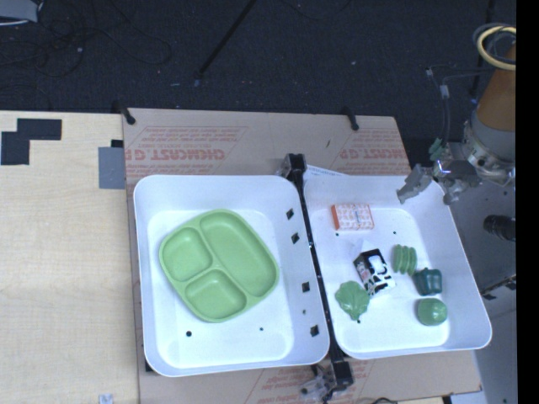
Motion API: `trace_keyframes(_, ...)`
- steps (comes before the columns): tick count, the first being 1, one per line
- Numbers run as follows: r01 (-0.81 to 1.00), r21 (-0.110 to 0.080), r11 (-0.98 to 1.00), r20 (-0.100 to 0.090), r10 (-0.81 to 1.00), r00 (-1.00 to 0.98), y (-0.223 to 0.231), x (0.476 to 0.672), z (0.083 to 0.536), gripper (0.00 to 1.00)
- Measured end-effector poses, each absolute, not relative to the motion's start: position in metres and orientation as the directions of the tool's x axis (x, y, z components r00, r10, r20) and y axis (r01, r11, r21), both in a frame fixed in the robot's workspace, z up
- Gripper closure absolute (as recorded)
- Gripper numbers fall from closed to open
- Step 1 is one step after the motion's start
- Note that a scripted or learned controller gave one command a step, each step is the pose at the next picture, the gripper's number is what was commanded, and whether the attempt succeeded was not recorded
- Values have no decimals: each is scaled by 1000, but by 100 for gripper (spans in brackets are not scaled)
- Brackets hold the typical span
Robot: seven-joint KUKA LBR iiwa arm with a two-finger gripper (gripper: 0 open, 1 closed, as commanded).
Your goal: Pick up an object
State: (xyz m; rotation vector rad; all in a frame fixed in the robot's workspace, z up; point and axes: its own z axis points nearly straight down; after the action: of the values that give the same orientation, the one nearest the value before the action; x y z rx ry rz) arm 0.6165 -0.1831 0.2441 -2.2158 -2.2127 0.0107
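Note:
The right bin (459,251) holds several small objects. An orange and white packet (351,217) lies near its far wall. A black and white item (373,272) sits in the middle, with a light green ribbed piece (404,259) beside it. A dark green piece (428,281), a rounded green piece (431,311) and a leafy green piece (352,299) lie towards the near side. My gripper (431,185) hangs above the bin's far right corner, open, with nothing between its fingers. It is apart from all the objects.
The left bin (152,225) holds a light green divided plate (219,263). A black divider with clips (307,268) runs between the two bins. The arm's orange band (497,99) stands at the right edge. Cardboard (210,146) lies under both bins.

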Motion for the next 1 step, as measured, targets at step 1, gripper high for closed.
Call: trace_keyframes(1,1000,-1,0,0,1000,0,-183,619,250,0)
